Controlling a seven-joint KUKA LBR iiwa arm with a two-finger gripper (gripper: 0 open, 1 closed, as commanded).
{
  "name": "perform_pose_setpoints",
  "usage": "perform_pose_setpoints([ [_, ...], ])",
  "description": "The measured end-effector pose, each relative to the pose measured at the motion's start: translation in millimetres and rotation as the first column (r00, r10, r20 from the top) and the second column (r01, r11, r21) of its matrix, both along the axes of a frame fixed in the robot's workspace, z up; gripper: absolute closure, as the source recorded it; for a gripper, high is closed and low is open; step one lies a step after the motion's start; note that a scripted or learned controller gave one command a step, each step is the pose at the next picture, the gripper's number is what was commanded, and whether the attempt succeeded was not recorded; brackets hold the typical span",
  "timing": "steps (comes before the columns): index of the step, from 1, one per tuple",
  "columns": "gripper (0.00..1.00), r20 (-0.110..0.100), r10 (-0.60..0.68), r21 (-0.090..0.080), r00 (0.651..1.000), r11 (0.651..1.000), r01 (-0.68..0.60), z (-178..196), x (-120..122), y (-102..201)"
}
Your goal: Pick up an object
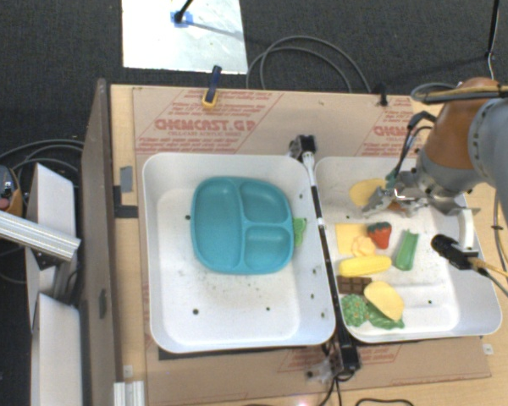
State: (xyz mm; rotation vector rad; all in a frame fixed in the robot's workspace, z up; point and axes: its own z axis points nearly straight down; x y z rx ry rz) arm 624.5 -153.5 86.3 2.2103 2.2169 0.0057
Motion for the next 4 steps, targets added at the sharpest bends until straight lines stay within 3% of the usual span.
perform_pose_setpoints([
  [1,0.00,-0.014,0.003,0.006,1.000,1.000,-0.003,1,46,-19],
  [2,0.00,-0.011,-0.002,0.006,1.000,1.000,0.002,-1,-14,9],
  [3,0.00,-0.018,0.004,0.005,1.000,1.000,-0.004,0,45,53],
  [4,0.00,-0.006,-0.002,0.004,1.000,1.000,0.002,20,45,36],
])
